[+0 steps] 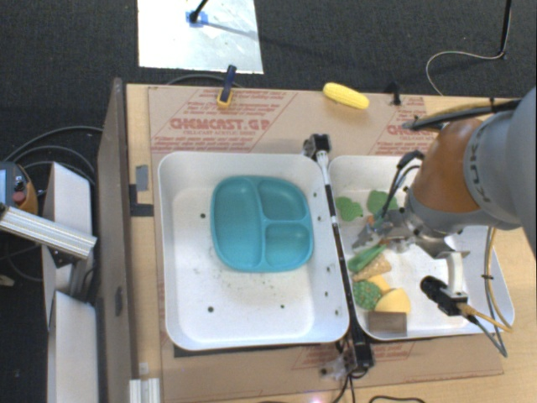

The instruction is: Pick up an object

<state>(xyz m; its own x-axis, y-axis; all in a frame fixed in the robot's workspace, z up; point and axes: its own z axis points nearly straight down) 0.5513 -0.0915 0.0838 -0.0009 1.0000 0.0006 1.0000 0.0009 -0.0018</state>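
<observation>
Green and yellow toy foods [373, 277] lie heaped right of the teal plate [261, 222]. My gripper [375, 231] hovers above them; nothing lifted yet, the whole pick remains.

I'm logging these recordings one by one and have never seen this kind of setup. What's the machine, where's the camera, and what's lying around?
One camera looks down at a slant on a bench. The grey arm with an orange band reaches in from the right; its claw is low in the right bin, among small toy foods, green and yellow pieces. Whether it grips anything cannot be made out. The left bin holds a teal divided plate. A yellow banana-like toy lies on the cardboard behind the bins.
</observation>
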